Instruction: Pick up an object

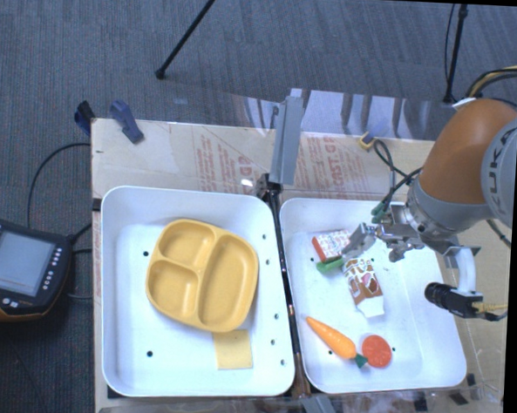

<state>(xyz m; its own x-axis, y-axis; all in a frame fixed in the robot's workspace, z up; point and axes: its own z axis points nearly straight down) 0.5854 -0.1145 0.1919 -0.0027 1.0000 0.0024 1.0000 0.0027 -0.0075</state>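
Item: carton, right bin; long axis runs toward the near rim. Jaws just beyond its far end; spread or pressed, cannot tell.

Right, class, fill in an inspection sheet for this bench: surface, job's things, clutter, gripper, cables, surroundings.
Surface: two shallow white bins, left bin and right bin, side by side on a cardboard-covered bench.
Job's things: right bin holds an orange toy carrot, a red round slice, a small brown-and-white carton and a red-and-white packet.
Clutter: left bin holds a yellow three-compartment plastic tray and a flat yellow square.
Gripper: gripper above the carton.
Cables: black cable to the handheld control pendant.
Surroundings: grey carpet, tripod leg.
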